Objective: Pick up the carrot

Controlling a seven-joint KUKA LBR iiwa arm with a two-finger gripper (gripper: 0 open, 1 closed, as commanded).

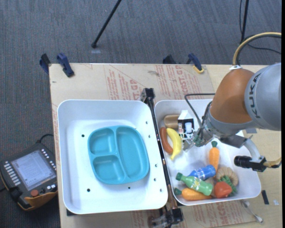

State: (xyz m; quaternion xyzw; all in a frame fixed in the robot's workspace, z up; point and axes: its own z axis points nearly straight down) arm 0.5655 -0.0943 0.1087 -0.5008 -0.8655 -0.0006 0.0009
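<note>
The carrot [213, 156], orange with a green top, lies upright in the right bin [251, 194], right of its middle. My gripper [195, 140] hangs low over that bin, just left of and above the carrot's green end, close to the banana [175, 142]. The arm's orange band and grey wrist cover the bin's upper right part. Nothing is seen between the fingers.
The right bin also holds a hot dog [165, 139], a small white carton [185, 122], a blue bottle [202, 172], a green bottle [195, 185], a red tomato [222, 189] and a round bread [227, 175]. The left bin [71, 127] holds a blue divided plate [118, 154].
</note>
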